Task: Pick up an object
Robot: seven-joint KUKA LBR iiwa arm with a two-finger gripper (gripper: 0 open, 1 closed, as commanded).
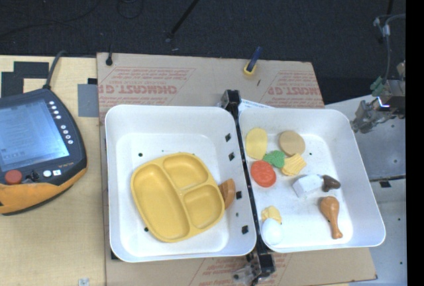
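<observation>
I have nothing in my grasp yet, and the things to choose from all lie in the right bin, which I take as my landmark. Near its middle sits a red tomato slice touching a green piece; above those a yellow chip and a tan round; toward its lower right wall a drumstick lies alone with bare floor around it. I judge the drumstick the best target: it is well apart from its neighbours, so I should come down over its thick end and close across its narrow width, keeping clear of the white block just above it. The white egg against the bin's lower left wall looks awkward, too close to the divider. Just outside the bin's upper right corner a grey mechanism shows at the frame's edge; I take it for part of my end effector, but it is cut off and blurred, so I cannot tell whether it is released or clenched.
</observation>
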